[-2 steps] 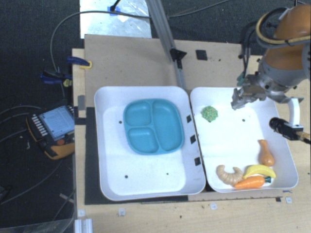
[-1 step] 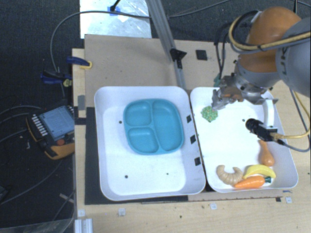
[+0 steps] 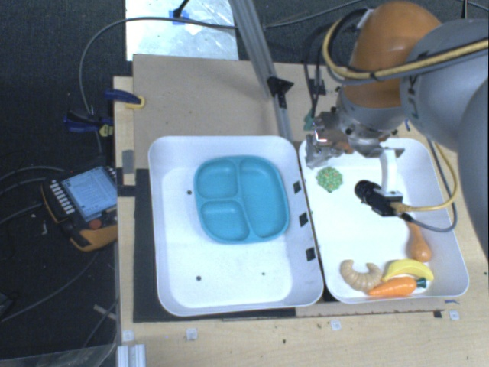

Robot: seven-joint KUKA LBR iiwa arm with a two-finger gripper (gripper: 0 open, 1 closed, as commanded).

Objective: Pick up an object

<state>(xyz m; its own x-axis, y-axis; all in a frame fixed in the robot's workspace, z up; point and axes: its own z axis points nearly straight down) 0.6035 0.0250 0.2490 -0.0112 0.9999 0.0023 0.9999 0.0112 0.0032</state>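
Bare floor lies between green ball (image 3: 329,179) and toy pile (image 3: 386,276).

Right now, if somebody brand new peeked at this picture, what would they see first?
Probably the bright blue divided plate lying in the left white bin. Next comes the big grey arm with its orange band, reaching in from the right, its end effector low over the right bin just above a small green bumpy ball. At that bin's front edge lie a banana, a carrot and other toy food.

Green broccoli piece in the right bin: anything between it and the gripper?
Nothing visible. The gripper sits just up-left of the green broccoli piece, with bare bin floor around it; the other toys lie along the bin's near edge.
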